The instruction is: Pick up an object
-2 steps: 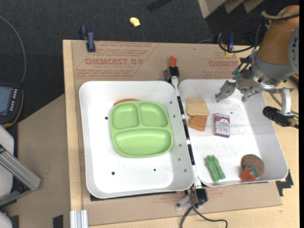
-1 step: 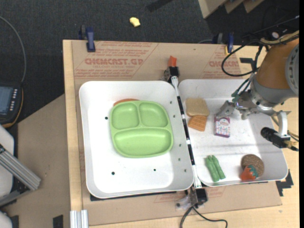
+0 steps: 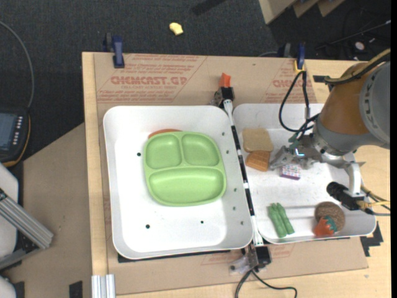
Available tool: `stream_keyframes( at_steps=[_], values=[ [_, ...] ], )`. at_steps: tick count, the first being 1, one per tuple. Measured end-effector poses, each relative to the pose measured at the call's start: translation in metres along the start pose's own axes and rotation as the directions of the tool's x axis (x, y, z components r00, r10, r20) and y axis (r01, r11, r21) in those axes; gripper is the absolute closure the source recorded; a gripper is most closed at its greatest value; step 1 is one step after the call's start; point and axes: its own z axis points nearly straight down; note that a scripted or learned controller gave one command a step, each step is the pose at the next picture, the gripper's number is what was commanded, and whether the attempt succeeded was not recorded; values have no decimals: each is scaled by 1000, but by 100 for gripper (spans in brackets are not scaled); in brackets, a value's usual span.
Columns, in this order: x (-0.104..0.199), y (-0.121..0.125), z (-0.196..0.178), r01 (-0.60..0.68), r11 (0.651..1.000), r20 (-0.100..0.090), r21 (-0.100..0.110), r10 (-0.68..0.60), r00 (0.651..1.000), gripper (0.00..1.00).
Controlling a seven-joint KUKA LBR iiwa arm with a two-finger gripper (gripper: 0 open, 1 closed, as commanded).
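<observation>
Camera view looks down at a slant on a brown bench (image 3: 155,79) with two shallow white bins side by side. Left bin (image 3: 124,222), filling the middle of the frame, holds a green divided plate (image 3: 183,168) with three compartments, lying flat in the bin's upper half; a sliver of something orange-red (image 3: 164,131) peeks from under its upper edge, too hidden to name.

Right bin (image 3: 347,225), at the right of the frame, holds the loose objects. A tan square block (image 3: 257,139) lies near its upper left corner, with a smaller orange-brown block (image 3: 258,161) just below it, touching or nearly so. Two green sticks (image 3: 280,220), pressed together, lie at the lower middle. A brown round object (image 3: 329,215) with a red piece (image 3: 322,230) at its lower edge sits at the lower right corner.

The grey arm with its orange band (image 3: 344,104) reaches in from the right edge, bent down over the right bin. Its gripper (image 3: 291,157) is low at the bin's middle, just right of the orange-brown block, directly above a small purple-and-white object (image 3: 290,172). Whether the pincer is apart or together cannot be told here, nor whether it touches the purple-and-white object.
</observation>
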Motion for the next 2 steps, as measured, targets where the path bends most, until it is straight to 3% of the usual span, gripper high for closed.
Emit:
stream_keyframes(
  at_steps=[1,2],
  values=[
    [-2,2,-12,-1,1000,3,-7,1,1000,100],
    [98,45,-108,10,1000,2,-18,-10,1000,100]
  ],
)
